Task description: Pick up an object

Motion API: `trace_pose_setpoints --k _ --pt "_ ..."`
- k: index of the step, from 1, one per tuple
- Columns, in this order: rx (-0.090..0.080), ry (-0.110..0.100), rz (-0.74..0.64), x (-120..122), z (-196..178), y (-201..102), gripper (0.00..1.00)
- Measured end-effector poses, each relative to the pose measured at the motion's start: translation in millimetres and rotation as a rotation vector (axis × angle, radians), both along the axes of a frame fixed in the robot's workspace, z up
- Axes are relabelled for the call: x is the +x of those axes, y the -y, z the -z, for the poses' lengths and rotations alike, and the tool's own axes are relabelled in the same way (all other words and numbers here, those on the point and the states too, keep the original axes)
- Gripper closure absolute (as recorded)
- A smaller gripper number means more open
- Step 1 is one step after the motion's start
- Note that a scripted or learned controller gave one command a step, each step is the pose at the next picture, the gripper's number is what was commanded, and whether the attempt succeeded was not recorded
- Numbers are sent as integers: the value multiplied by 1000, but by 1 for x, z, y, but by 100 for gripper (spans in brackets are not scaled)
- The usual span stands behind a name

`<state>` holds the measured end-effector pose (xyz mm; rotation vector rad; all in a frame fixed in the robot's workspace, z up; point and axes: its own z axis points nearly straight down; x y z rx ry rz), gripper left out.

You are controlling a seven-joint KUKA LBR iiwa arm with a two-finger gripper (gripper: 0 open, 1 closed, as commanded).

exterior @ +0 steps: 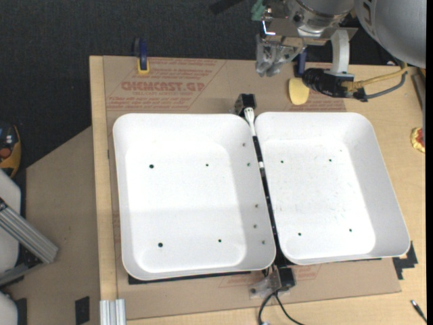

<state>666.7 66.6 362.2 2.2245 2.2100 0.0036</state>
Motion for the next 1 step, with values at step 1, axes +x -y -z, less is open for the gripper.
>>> trace_pose_setpoints --k 1 --pt "4 -22 -15 -30 132 -98 100"
